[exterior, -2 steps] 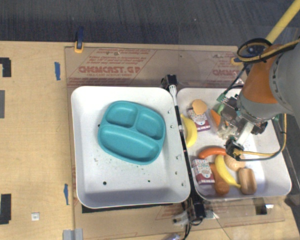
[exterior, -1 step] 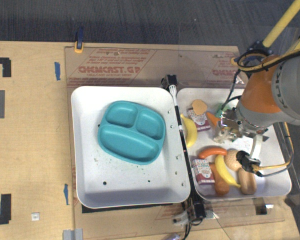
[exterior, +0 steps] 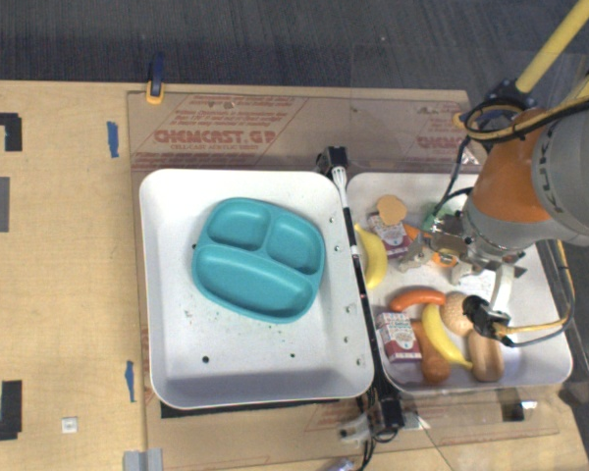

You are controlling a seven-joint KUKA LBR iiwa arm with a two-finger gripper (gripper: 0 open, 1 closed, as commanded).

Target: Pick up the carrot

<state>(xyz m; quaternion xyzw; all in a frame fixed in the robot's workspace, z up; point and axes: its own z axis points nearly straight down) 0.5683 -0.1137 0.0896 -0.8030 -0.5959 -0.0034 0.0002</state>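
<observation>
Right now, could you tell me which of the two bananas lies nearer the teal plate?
The banana against the left wall of the right bin; the other banana lies mid-bin, just below the carrot.

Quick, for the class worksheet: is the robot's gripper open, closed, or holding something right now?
Gripper: cannot be told from this view; it hangs low over the right bin.
</observation>
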